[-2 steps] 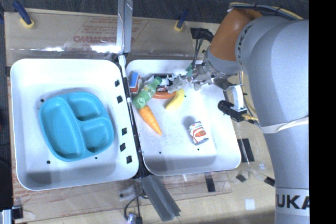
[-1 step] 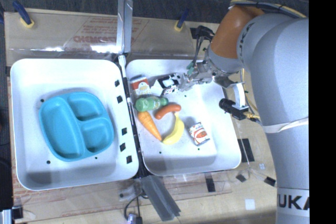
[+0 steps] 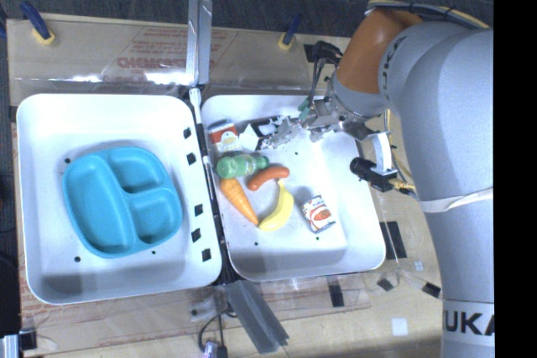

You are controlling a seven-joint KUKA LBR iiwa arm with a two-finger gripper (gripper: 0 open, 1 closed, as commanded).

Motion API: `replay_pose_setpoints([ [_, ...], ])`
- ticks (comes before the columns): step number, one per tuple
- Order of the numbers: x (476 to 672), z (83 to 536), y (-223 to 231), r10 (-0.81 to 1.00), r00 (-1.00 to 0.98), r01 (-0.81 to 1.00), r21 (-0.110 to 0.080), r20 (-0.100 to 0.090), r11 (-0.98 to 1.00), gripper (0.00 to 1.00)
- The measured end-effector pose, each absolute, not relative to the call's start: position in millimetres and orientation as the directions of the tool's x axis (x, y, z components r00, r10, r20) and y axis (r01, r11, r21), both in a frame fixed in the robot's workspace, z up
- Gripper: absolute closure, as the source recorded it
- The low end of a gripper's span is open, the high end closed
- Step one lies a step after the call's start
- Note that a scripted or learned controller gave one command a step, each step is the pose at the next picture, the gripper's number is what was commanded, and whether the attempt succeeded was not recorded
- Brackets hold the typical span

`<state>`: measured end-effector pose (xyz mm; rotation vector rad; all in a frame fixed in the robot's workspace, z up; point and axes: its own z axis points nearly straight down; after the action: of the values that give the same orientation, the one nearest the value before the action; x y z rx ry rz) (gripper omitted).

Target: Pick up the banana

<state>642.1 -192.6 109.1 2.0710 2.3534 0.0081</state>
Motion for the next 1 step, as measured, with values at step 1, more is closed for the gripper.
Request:
replay_pose_setpoints([
  [1,553.6,90.2,-192.1,0.988,-0.154,0.988,-0.005,0.002,0.154,0.00],
])
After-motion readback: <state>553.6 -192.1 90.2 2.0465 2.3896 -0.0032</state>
